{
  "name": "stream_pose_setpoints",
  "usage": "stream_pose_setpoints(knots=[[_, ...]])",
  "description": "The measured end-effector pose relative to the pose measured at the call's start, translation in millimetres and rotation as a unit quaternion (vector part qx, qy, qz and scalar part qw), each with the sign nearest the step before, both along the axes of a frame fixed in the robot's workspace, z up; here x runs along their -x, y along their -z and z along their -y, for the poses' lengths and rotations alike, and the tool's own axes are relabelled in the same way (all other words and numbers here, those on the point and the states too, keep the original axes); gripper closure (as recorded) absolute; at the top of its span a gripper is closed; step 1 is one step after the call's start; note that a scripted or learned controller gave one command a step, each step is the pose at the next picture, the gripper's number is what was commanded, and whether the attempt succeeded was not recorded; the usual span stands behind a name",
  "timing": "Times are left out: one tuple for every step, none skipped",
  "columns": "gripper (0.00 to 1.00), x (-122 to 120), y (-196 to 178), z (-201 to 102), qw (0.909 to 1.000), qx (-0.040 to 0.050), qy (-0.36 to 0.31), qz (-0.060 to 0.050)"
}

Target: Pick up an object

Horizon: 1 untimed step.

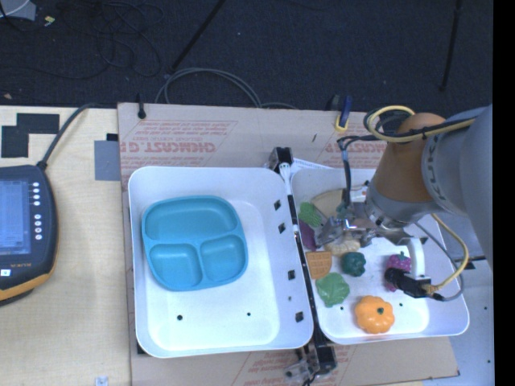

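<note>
The right bin holds several small toy foods: an orange pumpkin, a light green piece, a dark green round piece, a tan waffle-like piece, a green leafy piece and a purple piece. My gripper reaches down into this bin from the right, low over its upper left part, between the leafy piece and the dark green piece. The grey arm with its orange band covers the bin's far side.
The left bin holds a blue divided plate. A black clamp strip runs between the two bins. A teach pendant lies on the bench at far left. Cables trail from the wrist over the right bin.
</note>
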State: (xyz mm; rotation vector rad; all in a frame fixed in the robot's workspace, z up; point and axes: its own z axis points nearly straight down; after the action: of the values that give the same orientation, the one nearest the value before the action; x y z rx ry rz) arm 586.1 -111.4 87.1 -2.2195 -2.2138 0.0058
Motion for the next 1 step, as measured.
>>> stream_pose_setpoints(knots=[[0.0, 58.6, 0.0, -3.3, 1.0, -0.0002, -0.001, 0.0]])
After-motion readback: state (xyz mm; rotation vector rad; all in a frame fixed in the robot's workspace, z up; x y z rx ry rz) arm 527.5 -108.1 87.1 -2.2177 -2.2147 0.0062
